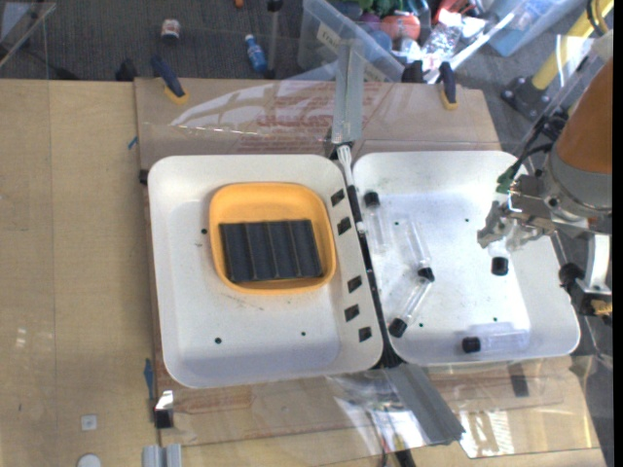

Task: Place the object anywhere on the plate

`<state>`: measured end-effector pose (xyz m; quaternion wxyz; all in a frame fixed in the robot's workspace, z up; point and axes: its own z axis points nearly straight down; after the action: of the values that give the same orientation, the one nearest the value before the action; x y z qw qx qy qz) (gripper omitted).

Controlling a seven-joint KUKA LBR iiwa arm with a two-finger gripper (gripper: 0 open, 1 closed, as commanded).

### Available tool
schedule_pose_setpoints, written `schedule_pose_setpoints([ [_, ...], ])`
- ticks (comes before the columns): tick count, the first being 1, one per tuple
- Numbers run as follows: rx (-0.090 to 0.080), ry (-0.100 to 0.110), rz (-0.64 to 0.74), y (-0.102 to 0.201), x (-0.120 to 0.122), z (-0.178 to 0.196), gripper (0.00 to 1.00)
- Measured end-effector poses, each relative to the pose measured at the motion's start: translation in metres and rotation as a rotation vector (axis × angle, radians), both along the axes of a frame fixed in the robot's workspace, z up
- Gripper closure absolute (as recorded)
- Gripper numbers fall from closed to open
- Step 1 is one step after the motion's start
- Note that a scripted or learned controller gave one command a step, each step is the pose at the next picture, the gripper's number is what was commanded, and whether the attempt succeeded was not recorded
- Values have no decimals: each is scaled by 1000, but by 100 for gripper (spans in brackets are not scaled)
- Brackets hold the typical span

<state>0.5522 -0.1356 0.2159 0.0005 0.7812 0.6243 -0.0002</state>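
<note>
Dark ribbed object (271, 250) on plate (226, 206) (gripper (498, 230) well apart).

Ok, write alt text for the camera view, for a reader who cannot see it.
Seen from above, a yellow plate holding a dark ribbed block sits in the left white bin. The arm's pincer hangs over the right white bin, where clear tubes with black caps lie scattered. A tub of colourful objects stands beyond the bench.
</note>
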Motion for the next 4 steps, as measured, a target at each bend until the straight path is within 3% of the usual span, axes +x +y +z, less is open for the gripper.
schedule_pose_setpoints([
  [1, -1, -3, 274, 13, 48, 3, 100],
  [2, -2, -5, 558, 34, 110, -23, 100],
  [4, -4, -8, 1000, 78, 116, 36, 100],
])
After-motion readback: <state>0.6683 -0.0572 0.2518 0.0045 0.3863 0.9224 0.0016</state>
